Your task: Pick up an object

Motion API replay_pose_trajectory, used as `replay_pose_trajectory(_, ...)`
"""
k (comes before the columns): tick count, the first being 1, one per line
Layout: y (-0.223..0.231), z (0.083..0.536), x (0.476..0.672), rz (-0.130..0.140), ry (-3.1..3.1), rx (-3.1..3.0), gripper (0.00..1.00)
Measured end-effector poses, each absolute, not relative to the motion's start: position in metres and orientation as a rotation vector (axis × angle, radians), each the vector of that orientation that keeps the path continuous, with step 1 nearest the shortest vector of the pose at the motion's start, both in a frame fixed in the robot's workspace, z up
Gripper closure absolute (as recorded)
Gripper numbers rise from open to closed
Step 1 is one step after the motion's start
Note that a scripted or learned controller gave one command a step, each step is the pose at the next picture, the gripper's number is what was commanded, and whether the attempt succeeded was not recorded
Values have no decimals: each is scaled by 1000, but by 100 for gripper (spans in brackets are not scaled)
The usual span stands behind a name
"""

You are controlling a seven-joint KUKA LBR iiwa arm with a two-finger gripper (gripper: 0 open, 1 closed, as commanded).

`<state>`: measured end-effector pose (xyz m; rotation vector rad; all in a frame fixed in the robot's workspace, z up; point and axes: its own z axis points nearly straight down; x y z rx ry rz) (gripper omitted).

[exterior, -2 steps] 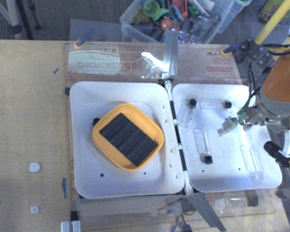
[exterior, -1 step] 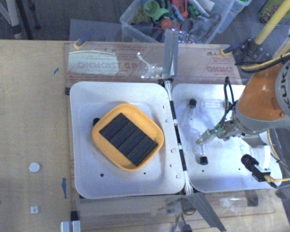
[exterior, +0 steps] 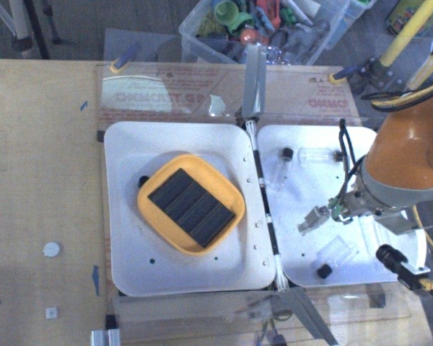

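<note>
Arm (exterior: pixel 408 157): enters from the right and hangs over the right bin; its grey body and orange band are cut off by the frame edge, so the upper links cannot be followed.
Gripper (exterior: pixel 312 220): a grey metal tip points left and down above the middle of the right bin's floor; nothing shows between the fingers, and whether they stand apart or together cannot be told, since the tip is small and blurred.
Right bin (exterior: pixel 303 271): white and shallow; its right wall and far right corner are hidden behind the arm.
Clear objects (exterior: pixel 316 154): a transparent piece with a dark cap lies near the back of the right bin; another see-through piece (exterior: pixel 337 251) lies near the front, just below the gripper, with outlines so faint their shapes are hard to make out.
Small dark pieces (exterior: pixel 323 270): one near the right bin's front edge, another (exterior: pixel 287 152) at the back left; too small to identify.
Left bin (exterior: pixel 130 265): holds a yellow tray-like object (exterior: pixel 166 225) with a black ribbed panel on top, lying askew in the middle; a dark bit peeks from under its left edge, mostly hidden.
Divider: the bins touch along a dark seam.
Clear tub (exterior: pixel 202 38): behind the bench, full of coloured toys, cut off at the top.
</note>
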<state>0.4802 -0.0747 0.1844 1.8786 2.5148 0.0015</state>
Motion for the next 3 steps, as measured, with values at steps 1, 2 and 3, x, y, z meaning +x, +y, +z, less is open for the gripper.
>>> replay_pose_trajectory(1,-59,266,481,3,2708,1581,0)
replay_pose_trajectory(2,-59,266,481,3,2707,1582,0)
replay_pose_trajectory(3,-85,250,537,2,2753,1501,0)
